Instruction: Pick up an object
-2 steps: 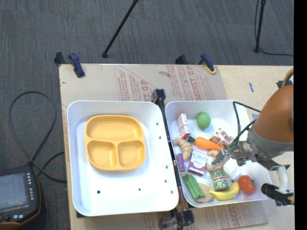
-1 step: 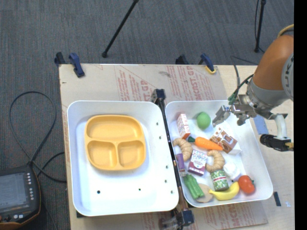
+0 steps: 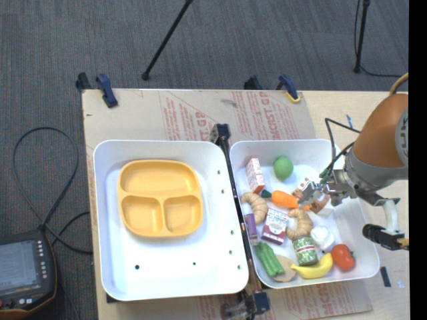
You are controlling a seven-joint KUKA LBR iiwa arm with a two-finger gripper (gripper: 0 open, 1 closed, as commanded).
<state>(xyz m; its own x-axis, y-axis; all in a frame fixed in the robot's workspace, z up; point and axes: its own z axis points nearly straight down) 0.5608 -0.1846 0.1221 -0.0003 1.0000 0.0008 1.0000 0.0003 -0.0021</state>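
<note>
Cardboard covered the desk [image 3: 200, 109], which carried two white bins. Nearest lay a banana [image 3: 313, 267], a tomato [image 3: 343, 257] and a green can [image 3: 305, 250] in the right bin [image 3: 371, 245]. Farther in, the claw [image 3: 315, 196] hovered low beside a carrot [image 3: 284, 199]; whether it gripped anything could not be told. A yellow tray [image 3: 160, 197] sat in the left bin [image 3: 107, 245].

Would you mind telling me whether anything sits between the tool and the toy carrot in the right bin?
Nothing visible does. The tool hovers just right of the toy carrot, with bare bin floor between them; the croissant lies just below that gap.
</note>
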